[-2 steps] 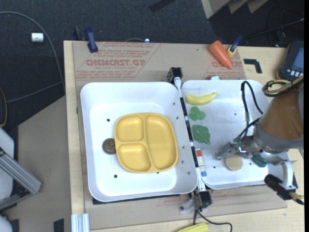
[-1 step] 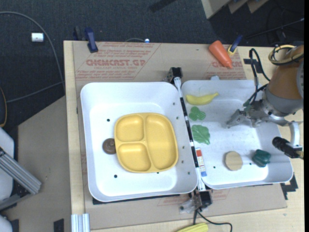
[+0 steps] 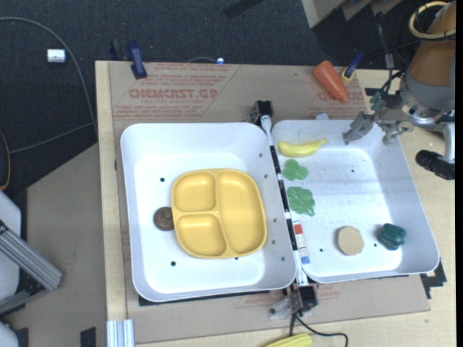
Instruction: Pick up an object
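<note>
Two white bins side by side on the bench: left bin and right bin, touching along a shared middle edge. Gripper sits over the right bin's far right corner, arm reaching in from the right. Its fingers look spread apart with nothing between them, so open and not holding anything

Right bin contents:
- yellow banana near the far left corner, lying roughly flat; nearest object to the gripper, off to its left and slightly toward the camera, clearly apart, not touching
- small green leafy piece just below the banana, close to the divider
- larger green leafy piece below that, also against the divider side
- tan round disc toward the near side, middle of the bin
- dark green blob just right of the disc, near the right wall; both well apart from the gripper

Left bin: yellow divided tray in the centre, three compartments. Brown round item touching or just beside the tray's left edge, can't tell which

Outside the bins: orange carrot-like object on the board beyond the right bin, above-left of the gripper
</note>
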Robot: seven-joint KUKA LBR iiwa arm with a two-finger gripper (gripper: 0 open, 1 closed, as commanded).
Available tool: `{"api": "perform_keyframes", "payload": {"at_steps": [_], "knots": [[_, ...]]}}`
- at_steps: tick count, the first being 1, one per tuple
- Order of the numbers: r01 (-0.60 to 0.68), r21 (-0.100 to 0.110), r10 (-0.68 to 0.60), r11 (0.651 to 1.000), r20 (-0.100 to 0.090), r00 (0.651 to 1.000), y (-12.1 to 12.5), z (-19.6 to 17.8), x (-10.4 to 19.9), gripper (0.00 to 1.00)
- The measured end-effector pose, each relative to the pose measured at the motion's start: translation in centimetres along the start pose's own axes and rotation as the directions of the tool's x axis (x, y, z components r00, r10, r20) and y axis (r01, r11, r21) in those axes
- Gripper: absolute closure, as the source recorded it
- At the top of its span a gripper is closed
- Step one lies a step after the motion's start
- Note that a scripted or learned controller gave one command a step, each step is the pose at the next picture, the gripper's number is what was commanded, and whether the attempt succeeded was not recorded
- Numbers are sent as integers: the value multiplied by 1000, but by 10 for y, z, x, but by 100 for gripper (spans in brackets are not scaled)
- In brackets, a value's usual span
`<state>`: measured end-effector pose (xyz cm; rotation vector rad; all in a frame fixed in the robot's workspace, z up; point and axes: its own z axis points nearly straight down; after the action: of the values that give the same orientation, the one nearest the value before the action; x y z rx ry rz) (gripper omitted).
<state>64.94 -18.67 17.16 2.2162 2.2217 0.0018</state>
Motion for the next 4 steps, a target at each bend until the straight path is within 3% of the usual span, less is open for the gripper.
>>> {"api": "perform_keyframes", "payload": {"at_steps": [1,2,3,4], "knots": [[-1,6,1,1000,-3,1000,-67,60,81,0],[-2,3,2,1000,0,1000,0,87,-18,0],[-1,4,1,1000,-4,1000,-17,86,80,0],[-2,3,2,1000,-1,1000,17,86,-19,0]]}}
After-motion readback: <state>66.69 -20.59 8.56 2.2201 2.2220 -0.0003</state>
